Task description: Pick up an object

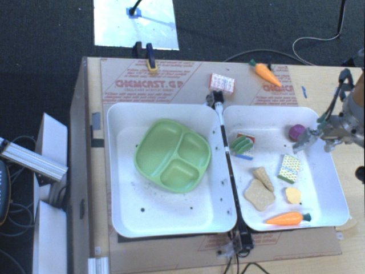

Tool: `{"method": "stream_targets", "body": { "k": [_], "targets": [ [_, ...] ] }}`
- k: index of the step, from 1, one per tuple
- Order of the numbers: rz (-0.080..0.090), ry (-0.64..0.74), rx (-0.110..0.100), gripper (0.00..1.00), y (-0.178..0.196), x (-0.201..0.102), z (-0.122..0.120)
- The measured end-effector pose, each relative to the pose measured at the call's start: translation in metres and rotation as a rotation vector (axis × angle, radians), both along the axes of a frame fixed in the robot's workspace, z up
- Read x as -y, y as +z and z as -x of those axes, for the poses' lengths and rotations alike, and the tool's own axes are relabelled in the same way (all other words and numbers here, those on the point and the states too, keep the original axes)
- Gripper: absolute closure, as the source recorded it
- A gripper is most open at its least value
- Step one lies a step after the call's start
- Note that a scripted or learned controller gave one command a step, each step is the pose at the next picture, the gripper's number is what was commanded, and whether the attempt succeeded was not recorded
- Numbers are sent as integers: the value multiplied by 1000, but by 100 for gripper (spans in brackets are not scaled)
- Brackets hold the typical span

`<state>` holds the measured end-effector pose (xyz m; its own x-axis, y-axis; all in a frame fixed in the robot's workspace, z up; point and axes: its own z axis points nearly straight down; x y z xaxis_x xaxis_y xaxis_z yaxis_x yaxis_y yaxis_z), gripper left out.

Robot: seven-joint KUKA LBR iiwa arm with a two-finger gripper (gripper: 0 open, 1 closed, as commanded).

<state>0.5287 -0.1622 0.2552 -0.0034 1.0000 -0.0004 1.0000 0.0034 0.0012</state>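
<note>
1. In the camera view, the tool [308, 139] hung over the right bin [333, 178], just beside a round purple object [296, 132]; I cannot tell its state.
2. I judge the approach step; next it should descend.
3. Nearby lay a smooth plastic carrot [285, 218] and a flat bread slice [259, 195].

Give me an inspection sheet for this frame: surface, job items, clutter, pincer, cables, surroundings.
Surface: bench under cardboard, bearing left bin and right bin.
Job's things: right bin holds purple ball, green toy, checkered block, bread slice, cracker, yellow piece, carrot; left bin holds green divided plate.
Clutter: second carrot and small red-white box on cardboard.
Pincer: over right bin, beside purple ball, holding nothing seen.
Cables: white cable on floor.
Surroundings: dark carpet, white sheet.
</note>
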Motion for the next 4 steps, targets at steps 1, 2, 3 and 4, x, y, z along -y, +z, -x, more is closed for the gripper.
{"method": "stream_targets", "body": {
  "k": [1,2,3,4],
  "targets": [
    [0,-3,-2,0,-166,44,-26],
    [0,1,2,0,-170,44,-80],
    [-1,0,0,0,-169,44,-141],
    [3,5,5,100,-158,44,-142]
  ]
}}
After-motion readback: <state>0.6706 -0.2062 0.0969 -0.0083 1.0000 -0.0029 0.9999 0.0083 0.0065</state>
